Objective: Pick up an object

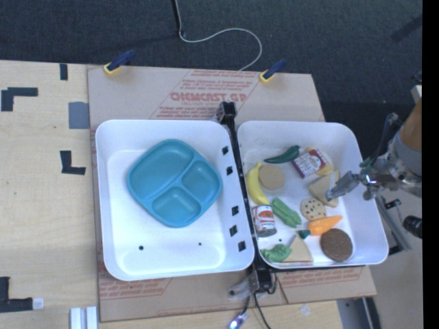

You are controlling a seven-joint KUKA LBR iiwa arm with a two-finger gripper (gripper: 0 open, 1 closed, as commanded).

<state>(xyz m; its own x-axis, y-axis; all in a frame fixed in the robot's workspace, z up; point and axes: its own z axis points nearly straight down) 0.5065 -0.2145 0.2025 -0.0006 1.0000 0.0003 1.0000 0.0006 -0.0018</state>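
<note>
- Progress: nothing picked yet, as far as I can judge. The gripper (341, 186) sits low over the right bin (346, 137), near its right wall, just beside a pale wedge (322, 186).
- Jaws: cannot tell whether spread or pressed together; nothing visibly pinched.
- Left to do: close on one item and lift it out of the bin.
- Candidate items all lie in the right bin, clustered from centre to front.
- Count, right bin: 1 banana (256, 185); 1 tan disc (271, 177); 1 dark green pepper (282, 156); 1 red packet (309, 163); 1 cookie (312, 208); 1 carrot (322, 225); 1 brown disc (336, 245); 1 can (265, 221); 1 green pod (285, 212); 1 sandwich wedge (296, 252) with leafy green beside it.
- Count, left bin (110, 204): 1 blue plate (175, 181), three compartments, nothing on it.
- Bins: 2, side by side, touching along the middle.
</note>
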